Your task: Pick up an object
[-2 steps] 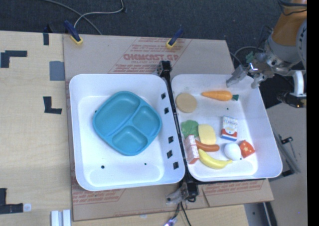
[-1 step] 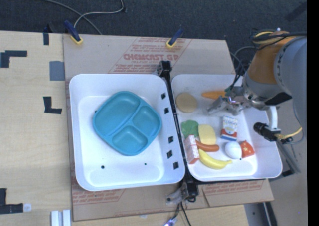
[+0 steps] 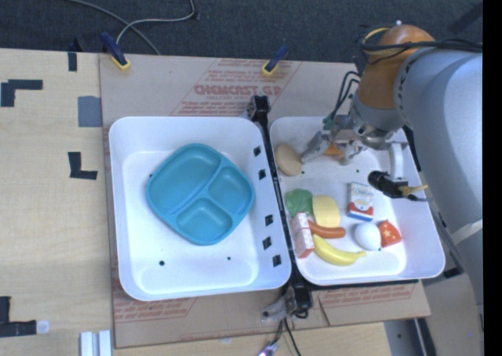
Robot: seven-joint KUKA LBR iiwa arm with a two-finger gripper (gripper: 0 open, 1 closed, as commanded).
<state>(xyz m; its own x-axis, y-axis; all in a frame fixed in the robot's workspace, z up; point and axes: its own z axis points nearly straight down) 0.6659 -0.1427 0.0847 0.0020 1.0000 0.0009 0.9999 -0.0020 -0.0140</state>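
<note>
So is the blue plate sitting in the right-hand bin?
No, the blue plate lies in the left bin, alone.

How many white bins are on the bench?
2. One white bin sits on the left and holds a blue divided plate. The other white bin sits right beside it, on the right, and holds the toy food, such as the banana.

In the right bin [image 3: 423, 264], a tan roll [image 3: 288, 161] lies by the left wall; a green item [image 3: 297, 201], yellow block [image 3: 325, 210], sausage [image 3: 328, 230], banana [image 3: 337, 252], egg [image 3: 365, 236], strawberry [image 3: 389, 234] and small carton [image 3: 361, 200] cluster toward the near edge.
</note>
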